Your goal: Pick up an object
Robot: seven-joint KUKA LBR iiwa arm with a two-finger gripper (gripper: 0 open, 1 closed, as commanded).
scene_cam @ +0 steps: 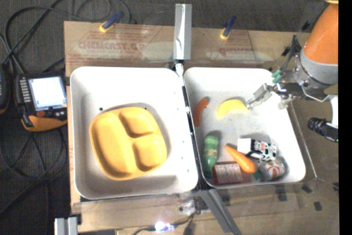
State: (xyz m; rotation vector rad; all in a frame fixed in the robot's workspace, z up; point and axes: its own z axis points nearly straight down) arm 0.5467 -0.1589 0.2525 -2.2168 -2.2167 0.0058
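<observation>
The end effector (pixel 258 96), its state not discernible, is poised at the banana's (pixel 231 108) three o'clock, where it could perhaps be nudged away.

A brown wooden bench (pixel 77 47) carries two shallow white bins side by side, the left bin (pixel 77 118) and the right bin (pixel 294 135), touching along the middle. Two blue-and-yellow clamps (pixel 111 21) (pixel 227 27) grip its far edge.

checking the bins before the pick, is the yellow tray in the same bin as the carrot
No, the yellow tray lies in the left bin, while the carrot lies in the right bin among the other items.
</observation>
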